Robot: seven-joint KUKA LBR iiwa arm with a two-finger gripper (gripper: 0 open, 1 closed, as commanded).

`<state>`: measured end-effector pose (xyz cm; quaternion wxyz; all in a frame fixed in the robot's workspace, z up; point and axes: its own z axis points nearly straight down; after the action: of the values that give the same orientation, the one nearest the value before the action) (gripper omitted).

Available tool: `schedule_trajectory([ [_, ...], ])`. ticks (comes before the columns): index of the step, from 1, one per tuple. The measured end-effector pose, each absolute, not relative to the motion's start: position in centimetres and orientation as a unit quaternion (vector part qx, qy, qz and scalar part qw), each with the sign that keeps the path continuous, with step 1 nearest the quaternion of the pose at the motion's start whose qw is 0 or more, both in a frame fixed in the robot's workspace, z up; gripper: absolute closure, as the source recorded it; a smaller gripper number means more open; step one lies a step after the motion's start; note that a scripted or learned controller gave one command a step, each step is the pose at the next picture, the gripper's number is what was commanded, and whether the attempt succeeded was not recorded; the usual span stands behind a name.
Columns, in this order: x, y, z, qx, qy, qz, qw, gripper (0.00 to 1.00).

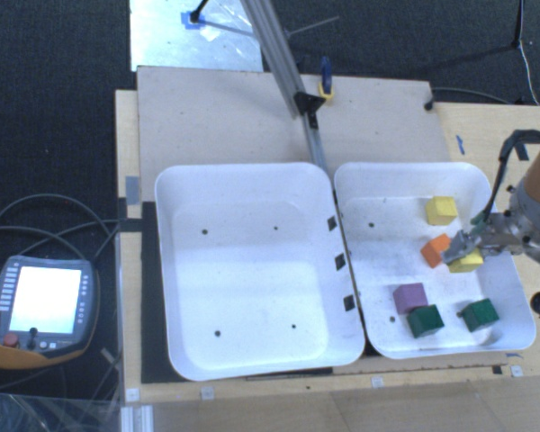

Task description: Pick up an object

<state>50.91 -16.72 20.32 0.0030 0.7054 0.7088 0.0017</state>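
Inspection of the work surface (378, 120): two shallow white bins are sitting side by side on it. The left bin (175, 196) is carrying no blocks. The right bin (364, 183) is holding every candidate object: a yellow block (441, 210) toward the far side, an orange block (433, 249) near the middle, a second yellow block (469, 261) just beside the orange one, a purple block (409, 296), and two dark green blocks (425, 320) (479, 314) toward the near rim.

The arm is reaching in from the right, and the end effector (461, 248) is sitting low over the right bin, at the orange block and the second yellow block. Its tip is appearing to touch or overlap both. Whether it is spread, pressed together or pinching one of them cannot be told at this resolution; the metal parts are blurring into the blocks.

Progress assessment: the approach stage is appearing complete, as the tool is positioned at a target. A secured grasp is not being shown, and no block is visibly raised off the bin floor. Remaining, in my judgement: confirm closure on one block and lift it clear. The two neighbouring blocks are lying so close that a double contact or a push-aside is a plausible risk.
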Motion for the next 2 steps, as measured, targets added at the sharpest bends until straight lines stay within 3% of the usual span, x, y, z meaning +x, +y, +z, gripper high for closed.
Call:
schedule_trajectory([
  [1, 51.1, -16.8, 24.0, 0.705, 0.709, 0.0015, 0.003, 1.0],
  [2, 53.1, -11.7, 22.8, 0.703, 0.711, 0.001, 0.0, 1.0],
])
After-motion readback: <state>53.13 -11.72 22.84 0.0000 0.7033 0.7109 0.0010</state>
